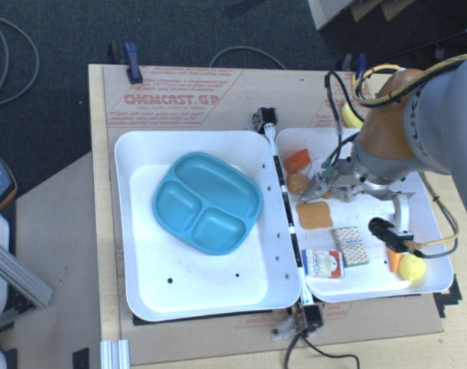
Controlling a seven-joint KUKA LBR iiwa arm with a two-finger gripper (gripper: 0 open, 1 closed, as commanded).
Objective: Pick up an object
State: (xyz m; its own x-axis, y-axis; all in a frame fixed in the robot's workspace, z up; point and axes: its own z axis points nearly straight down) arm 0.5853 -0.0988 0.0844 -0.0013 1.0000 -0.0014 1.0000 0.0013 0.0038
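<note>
A grey robot arm with an orange band [406,125] reaches over the right-hand shallow white bin [371,292]. Its pincer [326,184] is low over the bin's floor, close to the wall shared with the second white bin [148,275]. From this slanted overhead view it cannot be told whether the pincer is spread or pressed together.

The loose objects lie around it. A small tan rounded lump [297,181] sits just beside the pincer, toward the view's left. An orange-red block [298,160] rests near the lump, up the view and left of the pincer. Just below the pincer in the view lies a flat tan slab with rounded corners [315,215], apart from the pincer's tip.

Farther down the view is a small square packet with a speckled pattern [350,246]. A red, white and blue printed packet [323,264] lies just beside it, by the bin's near wall. Well to the view's right of the pincer and below it, a yellow ball [411,268] sits in the bin's near corner, with a small orange piece [392,258] touching it.

Across the shared wall, well to the view's left of the pincer, a light-blue plastic plate with three compartments [208,202] lies flat in the second bin. Both bins stand side by side on a pale brown surface printed in red [218,79].
</note>
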